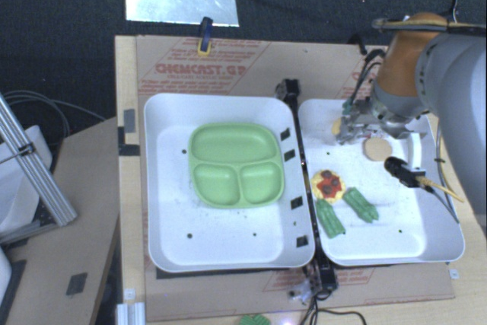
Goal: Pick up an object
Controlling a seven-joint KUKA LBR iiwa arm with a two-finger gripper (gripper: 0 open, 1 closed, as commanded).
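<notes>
Gripper (351, 127) low in right bin (434, 243), fingers' state cannot be told, tan disc (376, 149) just beside, 2 green pieces (344, 211) nearer the front.

Tray (234, 164) in left bin (163, 186)

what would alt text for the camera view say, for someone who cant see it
A grey robot arm reaches from the right, its gripper low over the back of the right white bin, which holds a tan disc, a yellow and red piece and two green pieces. The left white bin holds a green divided tray.
</notes>
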